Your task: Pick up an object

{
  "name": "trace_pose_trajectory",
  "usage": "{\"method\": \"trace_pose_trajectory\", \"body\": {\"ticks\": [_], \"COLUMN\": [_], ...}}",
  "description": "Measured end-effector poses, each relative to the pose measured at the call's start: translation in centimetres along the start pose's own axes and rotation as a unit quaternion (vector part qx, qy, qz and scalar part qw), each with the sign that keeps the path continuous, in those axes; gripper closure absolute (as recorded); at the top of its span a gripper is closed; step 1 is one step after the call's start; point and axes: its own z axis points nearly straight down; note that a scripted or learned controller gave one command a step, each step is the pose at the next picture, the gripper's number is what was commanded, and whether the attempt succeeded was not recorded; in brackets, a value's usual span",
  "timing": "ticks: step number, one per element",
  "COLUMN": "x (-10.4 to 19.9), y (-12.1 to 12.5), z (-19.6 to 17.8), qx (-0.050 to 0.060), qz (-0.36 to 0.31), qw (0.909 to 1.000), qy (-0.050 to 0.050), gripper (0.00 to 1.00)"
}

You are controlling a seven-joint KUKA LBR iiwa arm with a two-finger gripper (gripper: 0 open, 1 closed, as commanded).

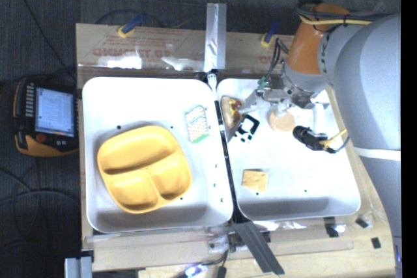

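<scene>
Camera view, arm's fingers [248, 127] black, spread wide, holding nothing, beside round tan disc [282, 120], right bin [326, 202].

Right bin [339, 195] floor lies open around the lone cracker [254, 180].

A handheld control pendant [47, 115] with a lit screen lies on the dark floor left of the bench. Cardboard sheet [156, 45] lines the bench's far edge, held by two blue-and-yellow clamps [130, 25]
</scene>
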Motion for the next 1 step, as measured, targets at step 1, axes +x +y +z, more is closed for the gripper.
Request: {"method": "trace_pose_trajectory", "body": {"ticks": [1], "x": [0.77], "y": [-2.48], "z": [-1.93], "qx": [0.011], "qz": [0.083], "qw": [0.9965], "qy": [0.002], "gripper": [0.00]}}
